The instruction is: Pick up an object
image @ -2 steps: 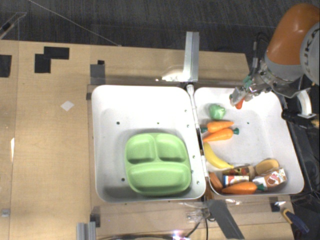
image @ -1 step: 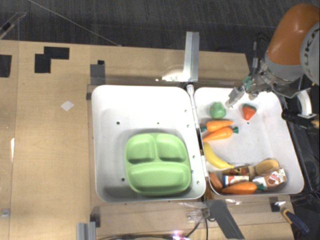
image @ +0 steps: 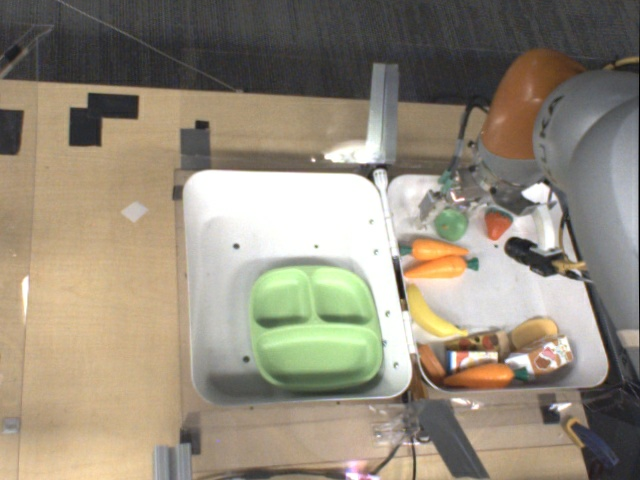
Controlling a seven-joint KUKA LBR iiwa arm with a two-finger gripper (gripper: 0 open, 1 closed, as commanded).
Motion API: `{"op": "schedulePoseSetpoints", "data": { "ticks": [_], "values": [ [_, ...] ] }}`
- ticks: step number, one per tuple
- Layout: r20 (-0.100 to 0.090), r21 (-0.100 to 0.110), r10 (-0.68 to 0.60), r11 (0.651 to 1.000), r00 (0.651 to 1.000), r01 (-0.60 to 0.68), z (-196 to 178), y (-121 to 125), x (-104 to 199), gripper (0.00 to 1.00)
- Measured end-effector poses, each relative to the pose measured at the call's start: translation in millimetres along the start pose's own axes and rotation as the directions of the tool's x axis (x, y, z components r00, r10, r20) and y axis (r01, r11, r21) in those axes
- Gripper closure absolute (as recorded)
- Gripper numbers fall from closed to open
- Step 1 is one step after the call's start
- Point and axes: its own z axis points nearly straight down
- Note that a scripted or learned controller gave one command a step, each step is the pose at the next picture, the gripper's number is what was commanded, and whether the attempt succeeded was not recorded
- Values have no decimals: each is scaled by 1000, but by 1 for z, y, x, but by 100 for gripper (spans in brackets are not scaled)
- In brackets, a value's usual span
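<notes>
The claw (image: 446,200) sits low in the far corner of the right bin (image: 520,288), hanging beneath the grey arm (image: 590,148) and its orange band (image: 525,98), which come in from the right. Its metal tips are right over a small green round object (image: 451,224), apparently touching it, which suggests the program has picked this piece as its target. Whether the claw is released or clenched cannot be told, because the tips are small and tangled with cables.

Just right of the green piece lies a small red item (image: 497,225), close enough that it might get nudged. Just in front, 2 orange carrots (image: 436,258) lie side by side against the divider between the bins. Nearer the camera, a yellow banana (image: 431,312) curves along the same wall. The near edge of this bin holds a crowded row: another orange carrot-like piece (image: 478,374), a small box (image: 478,354) and a brown item (image: 532,331), all touching or nearly so. The far corner looks less cluttered, likely why the grasp is tried there.

The left bin (image: 230,218) holds 1 green divided plate (image: 316,326) with 3 compartments, lying flat, well apart from the claw. Both bins rest on a pale wooden worktop (image: 90,288).
</notes>
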Motion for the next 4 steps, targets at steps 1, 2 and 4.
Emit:
{"op": "schedulePoseSetpoints", "data": {
  "ticks": [1, 2, 4],
  "values": [
    [2, -7, -6, 1000, 1000, 6, -13, 3, 1, 100],
    [-1, 0, 100, 995, 995, -100, -109, -8, 51, 100],
    [-1, 3, 258, 966, 966, -258, 1, -30, 21, 0]
  ]
}}
